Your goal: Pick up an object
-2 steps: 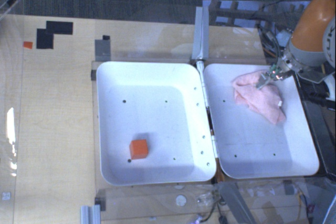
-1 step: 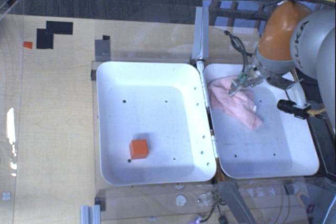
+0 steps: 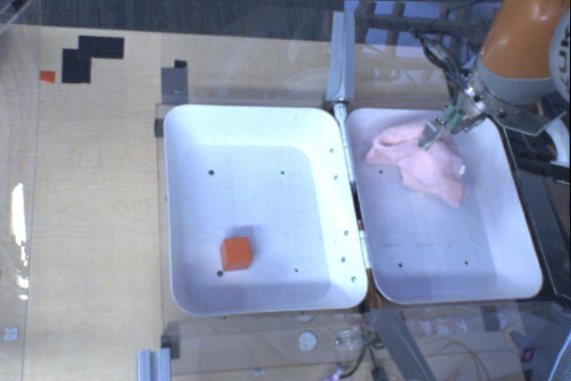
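You have two white bins: the left bin [image 3: 178,219] holds one orange cube [image 3: 236,253], the right bin [image 3: 500,272] one pink cloth [image 3: 419,165]. Your claw [image 3: 439,131] touches the cloth; its opening I cannot tell.

Soft pink cloth [image 3: 419,163]; smooth white plastic bins [image 3: 268,134]; wooden bench [image 3: 89,219].

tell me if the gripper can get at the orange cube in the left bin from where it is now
Probably yes. The orange cube sits alone on the left bin floor, nothing over it. The gripper is over the pink cloth in the right bin.
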You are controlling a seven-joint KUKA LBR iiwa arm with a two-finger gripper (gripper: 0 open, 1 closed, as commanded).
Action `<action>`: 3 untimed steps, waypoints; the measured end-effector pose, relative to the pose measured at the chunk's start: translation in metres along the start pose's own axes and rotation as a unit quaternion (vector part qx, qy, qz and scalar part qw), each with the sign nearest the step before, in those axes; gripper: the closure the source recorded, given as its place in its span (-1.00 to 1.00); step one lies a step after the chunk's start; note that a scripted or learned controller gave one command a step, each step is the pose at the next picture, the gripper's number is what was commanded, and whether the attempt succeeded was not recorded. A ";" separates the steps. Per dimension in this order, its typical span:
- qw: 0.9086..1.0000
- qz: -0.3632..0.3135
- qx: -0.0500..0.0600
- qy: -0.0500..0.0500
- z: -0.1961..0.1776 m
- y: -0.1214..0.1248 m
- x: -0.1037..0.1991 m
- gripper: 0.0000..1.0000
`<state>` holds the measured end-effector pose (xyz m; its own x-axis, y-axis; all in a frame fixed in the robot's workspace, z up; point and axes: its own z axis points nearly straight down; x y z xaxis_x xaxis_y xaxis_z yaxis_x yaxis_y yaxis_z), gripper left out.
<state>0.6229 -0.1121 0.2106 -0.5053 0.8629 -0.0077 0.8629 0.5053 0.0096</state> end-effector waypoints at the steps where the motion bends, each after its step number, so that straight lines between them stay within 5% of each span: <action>1: 0.999 0.037 0.003 0.002 0.087 -0.041 -0.047 -1.00; 2: 1.000 0.012 -0.005 -0.003 0.115 0.006 0.004 -1.00; 3: 1.000 0.012 -0.005 -0.003 0.115 0.006 0.004 -1.00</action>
<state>0.6275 -0.1061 0.0955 -0.4840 0.8750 -0.0136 0.8748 0.4842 0.0198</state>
